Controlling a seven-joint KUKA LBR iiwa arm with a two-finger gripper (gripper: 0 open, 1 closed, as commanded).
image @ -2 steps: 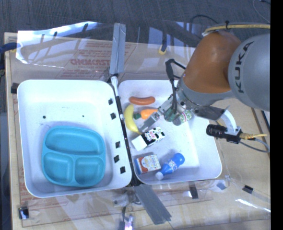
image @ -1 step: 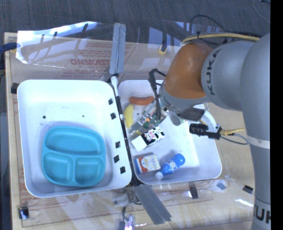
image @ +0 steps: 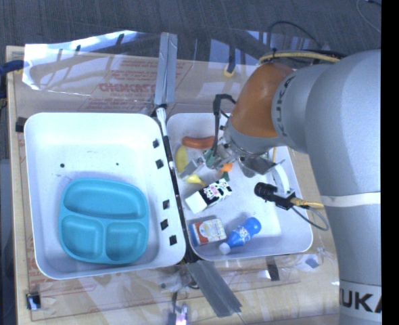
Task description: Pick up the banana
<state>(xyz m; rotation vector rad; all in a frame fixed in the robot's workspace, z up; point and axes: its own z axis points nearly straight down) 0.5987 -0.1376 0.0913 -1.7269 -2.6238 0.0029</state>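
In the camera view, the landmark is the grey divider strip (image: 164,141) where the two shallow white plastic bins meet. To the left of that strip lies the left white bin (image: 44,147), and on its floor, toward the near end, sits a light blue plastic tray with three compartments (image: 105,220).

Just to the right of the strip lies the right white bin (image: 295,229), which holds a scatter of small things. The curved yellow banana (image: 182,159) lies on the bin floor right beside the strip, toward the far half of the bin. Beyond it, a little further from the strip, is a reddish-orange sausage-shaped toy (image: 197,141). On the near side of the banana is a small yellow piece (image: 195,179), then a white block with black cow-like patches (image: 212,193), with one end close to the strip. Nearer still sit a small carton with a red and white label (image: 208,231) and, beside it on the side away from the strip, a blue bottle with a white cap (image: 241,235).

The grey arm with its orange band (image: 257,107) comes across the right bin from the side away from the strip. Its gripper (image: 215,159) hangs low just right of the banana, seemingly among some small green and orange items; whether its fingers are spread or closed I cannot tell, and nothing is plainly seen between them.
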